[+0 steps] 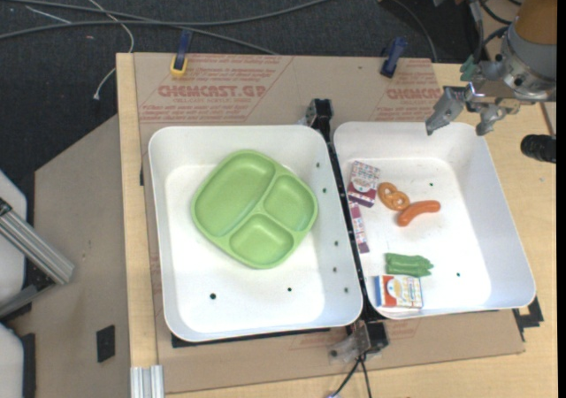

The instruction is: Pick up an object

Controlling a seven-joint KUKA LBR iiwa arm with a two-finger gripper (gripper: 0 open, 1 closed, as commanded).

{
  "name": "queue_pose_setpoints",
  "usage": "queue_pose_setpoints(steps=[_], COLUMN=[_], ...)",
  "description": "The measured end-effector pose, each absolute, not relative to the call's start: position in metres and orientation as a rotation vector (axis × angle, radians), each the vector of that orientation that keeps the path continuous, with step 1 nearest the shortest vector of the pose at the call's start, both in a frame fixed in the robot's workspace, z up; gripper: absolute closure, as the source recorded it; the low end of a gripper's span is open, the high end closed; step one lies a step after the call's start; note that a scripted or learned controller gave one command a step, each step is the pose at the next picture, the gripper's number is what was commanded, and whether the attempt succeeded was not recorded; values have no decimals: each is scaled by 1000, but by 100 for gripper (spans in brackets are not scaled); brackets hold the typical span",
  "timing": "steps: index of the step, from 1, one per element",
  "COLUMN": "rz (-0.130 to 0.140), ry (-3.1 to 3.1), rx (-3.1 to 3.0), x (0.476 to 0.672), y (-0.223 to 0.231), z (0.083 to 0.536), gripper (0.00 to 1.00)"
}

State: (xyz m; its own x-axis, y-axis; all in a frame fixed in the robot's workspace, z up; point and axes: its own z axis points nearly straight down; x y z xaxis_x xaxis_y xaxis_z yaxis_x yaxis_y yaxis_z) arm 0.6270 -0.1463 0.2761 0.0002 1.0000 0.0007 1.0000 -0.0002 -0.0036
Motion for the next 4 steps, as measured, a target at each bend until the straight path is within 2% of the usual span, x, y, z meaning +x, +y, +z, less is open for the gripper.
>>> queue_pose_setpoints(steps=[1,2,4], rz=[0,1,5], ry=[-2221,-2220,-2217], rx=[-2221,-2220,-2217], x=[628,618,618], y=[-146,-143,-146], z=[278,230,105], gripper=[0,0,0])
